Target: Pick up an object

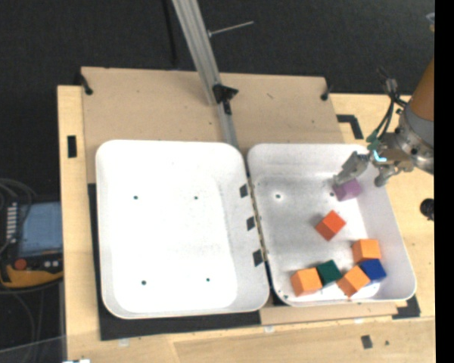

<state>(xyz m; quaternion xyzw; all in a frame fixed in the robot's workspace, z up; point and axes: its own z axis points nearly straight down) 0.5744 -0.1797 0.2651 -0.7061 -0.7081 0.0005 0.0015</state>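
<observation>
My gripper (pixel 365 174) hangs over the upper right part of the right bin (pixel 287 172), its two fingers spread apart and open. A purple block (pixel 348 190) lies on the bin floor just under the tip of the left finger (pixel 349 169), not between the two fingers. A red-orange block (pixel 331 224) lies alone below the purple one. Near the bin's front right corner sit an orange block (pixel 367 249), a blue block (pixel 372 269), another orange block (pixel 354 280), a green block (pixel 329 271) and a third orange block (pixel 306 280).
The left bin (pixel 174 225) lies beside the right one, with a divider edge (pixel 256 225) between them. A slanted metal rail (pixel 204 51) runs from the top down to the bins' back edge. Cables and a blue box (pixel 38 229) lie off the bench at left.
</observation>
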